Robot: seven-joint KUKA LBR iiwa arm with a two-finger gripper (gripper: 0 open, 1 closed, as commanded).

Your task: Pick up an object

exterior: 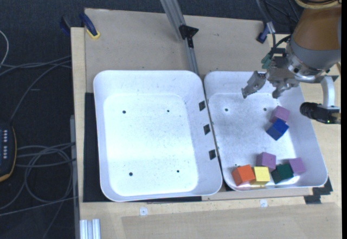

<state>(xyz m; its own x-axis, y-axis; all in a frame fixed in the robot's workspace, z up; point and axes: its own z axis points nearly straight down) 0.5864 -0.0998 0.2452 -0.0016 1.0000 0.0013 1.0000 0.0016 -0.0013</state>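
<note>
Along the near edge of the right white plastic bin [314,140] sit five small cubes: orange [244,173], yellow [262,174], green [282,173], two purple [266,159]. Farther back, a blue cube [277,129] touches a third purple one [281,112] (probably light, rigid; grip opposite flat faces). Beyond, the two-finger gripper [267,88] hovers spread, empty.

1 fixed camera looks down at a slant on both white bins [108,89], arm [320,26] entering from the right.

Even overhead light; soft shadows; white bins [108,83] bright; slightly grainy.
</note>
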